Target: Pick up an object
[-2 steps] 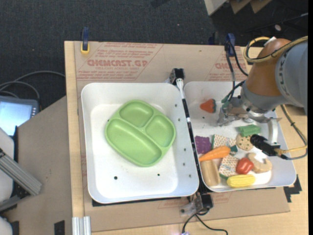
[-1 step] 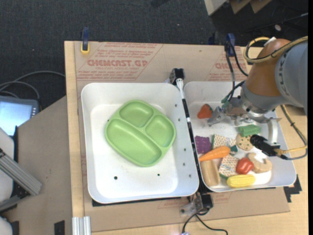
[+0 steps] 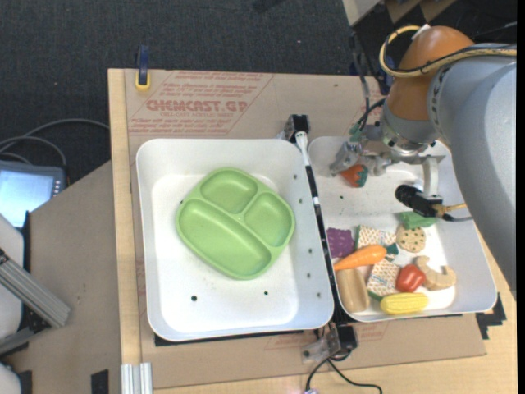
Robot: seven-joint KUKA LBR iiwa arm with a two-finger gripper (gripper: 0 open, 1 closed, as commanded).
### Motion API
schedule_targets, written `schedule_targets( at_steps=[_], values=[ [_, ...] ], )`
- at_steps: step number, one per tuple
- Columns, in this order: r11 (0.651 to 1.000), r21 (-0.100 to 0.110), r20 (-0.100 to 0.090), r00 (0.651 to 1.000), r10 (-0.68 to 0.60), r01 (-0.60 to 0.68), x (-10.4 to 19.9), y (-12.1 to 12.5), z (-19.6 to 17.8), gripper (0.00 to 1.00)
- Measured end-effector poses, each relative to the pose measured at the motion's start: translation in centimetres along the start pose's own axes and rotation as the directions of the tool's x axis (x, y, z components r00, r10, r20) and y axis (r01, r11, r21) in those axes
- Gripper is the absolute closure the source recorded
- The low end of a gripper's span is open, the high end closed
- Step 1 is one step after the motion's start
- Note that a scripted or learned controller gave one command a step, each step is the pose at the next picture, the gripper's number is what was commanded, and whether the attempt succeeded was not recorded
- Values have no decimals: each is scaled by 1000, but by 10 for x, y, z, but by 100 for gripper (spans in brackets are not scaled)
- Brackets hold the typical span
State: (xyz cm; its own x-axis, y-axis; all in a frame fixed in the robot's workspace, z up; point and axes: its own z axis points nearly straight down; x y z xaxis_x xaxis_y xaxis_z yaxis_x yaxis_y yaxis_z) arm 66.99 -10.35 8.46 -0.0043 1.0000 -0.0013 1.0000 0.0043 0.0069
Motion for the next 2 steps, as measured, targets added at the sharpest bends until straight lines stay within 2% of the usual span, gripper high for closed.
schedule_targets(
  at_steps=[1,2],
  values=[
    [1000,3,1,1000,3,-3,-2,-3,-11,100],
    [1000,6,-3,1000,2,-2,30,-52,-106,100]
  ],
)
